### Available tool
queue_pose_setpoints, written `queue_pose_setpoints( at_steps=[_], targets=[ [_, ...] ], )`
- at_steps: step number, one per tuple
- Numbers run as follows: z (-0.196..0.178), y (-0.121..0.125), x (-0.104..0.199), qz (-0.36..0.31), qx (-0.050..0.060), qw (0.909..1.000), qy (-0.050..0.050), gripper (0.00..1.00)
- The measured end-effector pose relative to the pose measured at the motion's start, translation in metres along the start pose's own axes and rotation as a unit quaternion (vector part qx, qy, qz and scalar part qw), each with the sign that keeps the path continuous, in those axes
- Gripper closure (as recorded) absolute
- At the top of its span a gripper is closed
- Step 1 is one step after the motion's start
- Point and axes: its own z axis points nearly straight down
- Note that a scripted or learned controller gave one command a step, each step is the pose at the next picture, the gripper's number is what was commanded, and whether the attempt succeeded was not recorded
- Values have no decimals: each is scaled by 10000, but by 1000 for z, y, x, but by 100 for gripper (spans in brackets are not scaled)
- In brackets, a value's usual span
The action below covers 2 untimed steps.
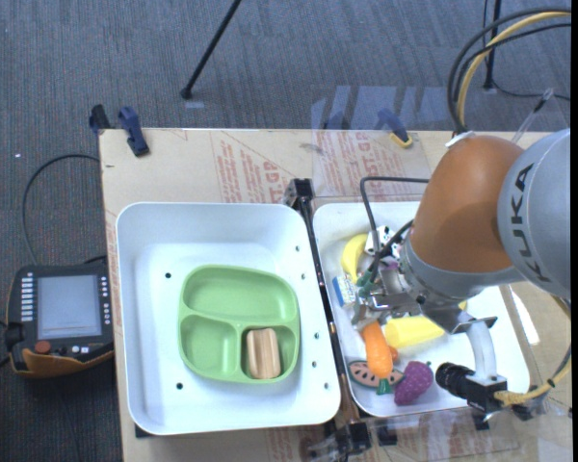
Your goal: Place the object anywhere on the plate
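Observation:
A green divided plate (233, 306) lies in the left white bin (146, 258). A tan wooden block (262, 352) rests in the plate's lower right compartment. My gripper (374, 298) hangs low over the right bin (520, 349), near its left side, mostly hidden under the grey and orange wrist. Just below it lie an orange carrot (378, 347) and a yellow toy (414, 332). A yellow banana (354, 253) lies just above it.
Purple grapes (414, 381) and a watermelon slice (369, 375) sit at the right bin's front edge. A small blue and white item (345, 290) lies by the divider between the bins. A teach pendant (63, 316) sits on the floor to the left.

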Motion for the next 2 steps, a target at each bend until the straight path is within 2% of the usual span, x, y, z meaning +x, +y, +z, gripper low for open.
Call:
queue_pose_setpoints(
  at_steps=[1,2],
  targets=[
    [-102,23,59,-699,-55,9975,-31,100],
    [71,7,165,-1493,61,9888,-37,100]
  ],
)
